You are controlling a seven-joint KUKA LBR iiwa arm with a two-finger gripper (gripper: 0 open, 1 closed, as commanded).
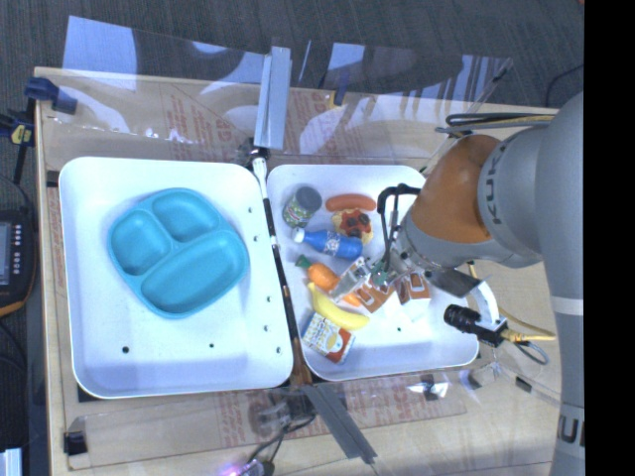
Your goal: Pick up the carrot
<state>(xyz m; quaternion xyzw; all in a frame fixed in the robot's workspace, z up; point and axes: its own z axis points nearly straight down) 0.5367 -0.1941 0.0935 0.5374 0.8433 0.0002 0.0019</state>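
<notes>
The carrot (322, 275) lies in the right-hand bin (437, 350), a short orange stub towards that bin's left wall, just beside the top end of a yellow banana (337, 310) and just below a blue bottle (332, 244). Round the carrot the bin is crowded: a small juice carton (327, 336) sits below the banana, a tin can (300, 206) and a red sausage (350, 203) lie up near the bin's far wall, and a clutter of small brown-and-white packets (375, 291) sits to the carrot's right. The gripper (382, 266) is down among those packets, near the carrot but apart from it; from here the wrist hides the tips, so I cannot tell how the pincer stands, and nothing shows between its tips. The left-hand bin (89, 345) holds a blue divided plate (179, 251). To my eye this is the approach step, with the grasp not yet made. The next move, I'd judge, calls for a short shift towards the bin's left wall and a careful descent over the carrot, since the banana and bottle crowd it closely and could be nudged or caught instead.
</notes>
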